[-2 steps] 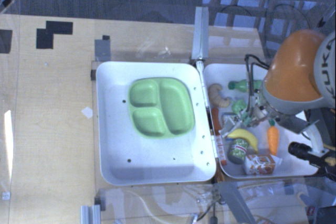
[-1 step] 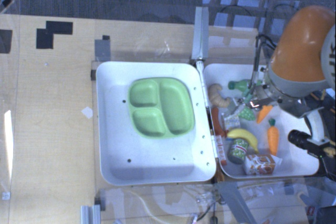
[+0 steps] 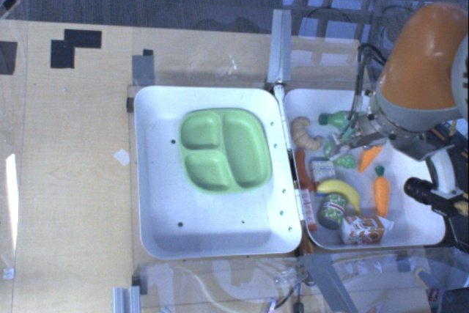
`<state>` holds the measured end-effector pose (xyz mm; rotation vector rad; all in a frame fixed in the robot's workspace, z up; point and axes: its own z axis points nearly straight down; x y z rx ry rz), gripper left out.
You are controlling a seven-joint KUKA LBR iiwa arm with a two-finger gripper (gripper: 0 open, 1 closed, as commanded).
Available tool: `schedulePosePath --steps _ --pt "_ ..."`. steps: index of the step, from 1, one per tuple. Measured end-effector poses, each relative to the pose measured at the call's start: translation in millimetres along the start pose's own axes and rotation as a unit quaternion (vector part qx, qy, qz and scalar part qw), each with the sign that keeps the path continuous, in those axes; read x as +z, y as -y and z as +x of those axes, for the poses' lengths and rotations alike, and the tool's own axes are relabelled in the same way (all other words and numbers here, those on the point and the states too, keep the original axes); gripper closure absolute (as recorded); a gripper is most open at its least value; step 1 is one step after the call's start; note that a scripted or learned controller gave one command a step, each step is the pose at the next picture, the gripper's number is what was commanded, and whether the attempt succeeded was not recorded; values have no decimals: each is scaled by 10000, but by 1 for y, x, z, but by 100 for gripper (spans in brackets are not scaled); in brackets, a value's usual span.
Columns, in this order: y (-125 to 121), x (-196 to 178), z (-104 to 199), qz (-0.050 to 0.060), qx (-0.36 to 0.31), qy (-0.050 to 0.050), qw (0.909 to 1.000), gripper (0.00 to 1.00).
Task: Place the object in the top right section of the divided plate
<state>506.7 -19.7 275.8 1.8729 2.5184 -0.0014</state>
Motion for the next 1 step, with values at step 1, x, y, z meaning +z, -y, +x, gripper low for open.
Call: schedulePosePath --steps 1 --pt "-14 24 -17 6 87 -9 10000 100"
